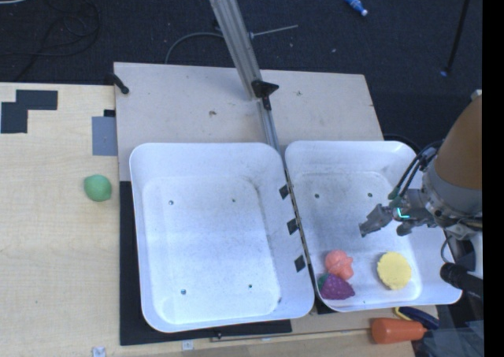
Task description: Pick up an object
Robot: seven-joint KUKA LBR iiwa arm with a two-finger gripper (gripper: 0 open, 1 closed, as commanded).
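Camera view: the pincer [376, 224] hangs inside the right-hand shallow white bin [346, 160], nothing between its fingers, its spread unclear. A round yellow toy [394, 269] lies below it, likely the nearest pick, near that bin's front rim.

Green ball [98, 187] on wooden bench, blue item [355, 4] on dark floor, metal rail [240, 39] behind bins

Reaching in from the right, grey with orange band above the wrist; pincer [376, 224] pointing left, tilted downward.
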